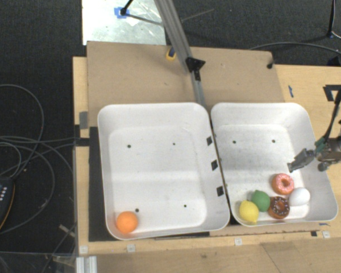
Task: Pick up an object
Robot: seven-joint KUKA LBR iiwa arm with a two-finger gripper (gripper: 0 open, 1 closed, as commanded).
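In the right bin [256, 124], a cluster of toy foods sits in the near right corner: a pink frosted donut [283, 183], a chocolate donut [278, 207], a green round fruit [261, 199], a yellow lemon [249, 211] and a white egg [299, 197]. An orange [127, 222] lies alone in the near left corner of the left bin [153, 152]. My gripper [296, 163] reaches in over the right bin's right rim. It hovers just above and to the right of the pink donut, and nothing is visibly held in it.
A grey pole [179, 36] slants from the top of the view down to the gap between the bins. Black clips [213, 164] join the bins along their shared edge. Cables lie on the dark floor at left.
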